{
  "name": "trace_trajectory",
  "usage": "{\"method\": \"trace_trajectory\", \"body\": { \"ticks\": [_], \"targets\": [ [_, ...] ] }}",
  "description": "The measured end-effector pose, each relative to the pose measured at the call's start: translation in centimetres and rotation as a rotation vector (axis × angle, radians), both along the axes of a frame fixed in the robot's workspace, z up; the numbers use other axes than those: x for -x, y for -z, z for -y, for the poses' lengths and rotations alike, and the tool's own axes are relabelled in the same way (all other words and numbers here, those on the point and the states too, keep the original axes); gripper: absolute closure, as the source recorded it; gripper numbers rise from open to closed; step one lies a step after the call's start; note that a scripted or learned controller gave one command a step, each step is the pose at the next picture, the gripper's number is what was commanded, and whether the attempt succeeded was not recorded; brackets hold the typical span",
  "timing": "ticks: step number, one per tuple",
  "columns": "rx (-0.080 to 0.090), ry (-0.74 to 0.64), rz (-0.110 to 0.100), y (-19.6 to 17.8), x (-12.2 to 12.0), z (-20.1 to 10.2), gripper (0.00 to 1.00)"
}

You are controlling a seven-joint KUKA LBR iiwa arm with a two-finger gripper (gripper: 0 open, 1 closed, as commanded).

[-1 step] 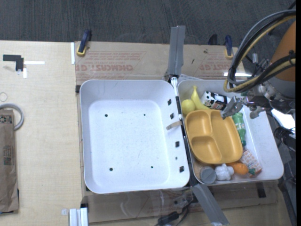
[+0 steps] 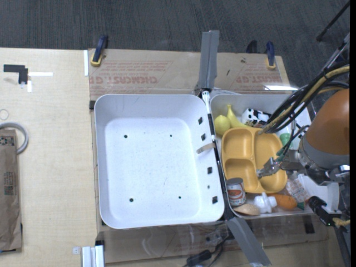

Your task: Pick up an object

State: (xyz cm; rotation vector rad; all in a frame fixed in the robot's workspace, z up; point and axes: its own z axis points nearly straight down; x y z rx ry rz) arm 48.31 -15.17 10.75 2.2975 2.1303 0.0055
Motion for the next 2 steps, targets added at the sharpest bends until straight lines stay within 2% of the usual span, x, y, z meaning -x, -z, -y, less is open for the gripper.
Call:
{"method": "trace_trajectory", "body": {
  "ticks": [1, 2],
  "targets": [
    [-0.003, -0.272, -0.012, -7.2, 0.6, 1.1, 0.0],
    [-0.001, -0.281, -0.008, 1.6, -6.2, 3.5, 0.0]
  ]
}}
